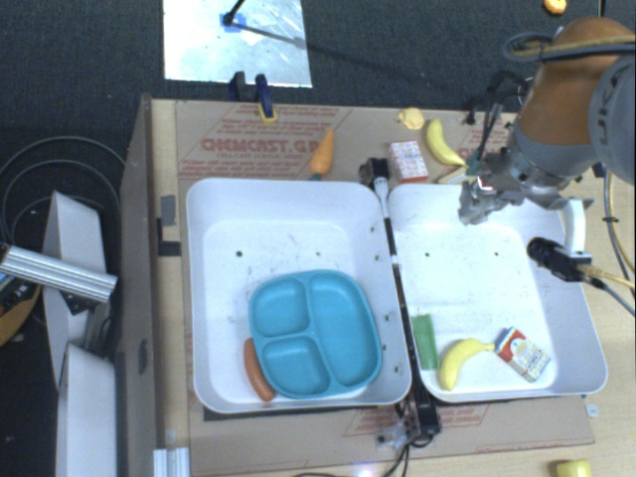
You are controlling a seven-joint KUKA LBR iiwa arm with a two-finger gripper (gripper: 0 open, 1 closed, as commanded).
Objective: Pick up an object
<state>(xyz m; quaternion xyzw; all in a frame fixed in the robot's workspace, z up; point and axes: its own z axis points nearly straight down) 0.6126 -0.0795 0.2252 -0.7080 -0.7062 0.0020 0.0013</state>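
Two shallow white bins (298, 202) on a cardboard-topped desk (278, 132), dark carpet behind, grey jaws (477, 207) over right bin's far edge, grip state unclear, yellow plastic banana (459, 359) near its front wall.

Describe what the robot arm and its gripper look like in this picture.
The arm is bulky, rounded and grey, with an orange band above the wrist. Dark cables run alongside it. The gripper is a small grey metallic assembly at its tip.

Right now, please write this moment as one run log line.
gripper: above right bin far edge, holding nothing seen | banana, green block, small carton: untouched
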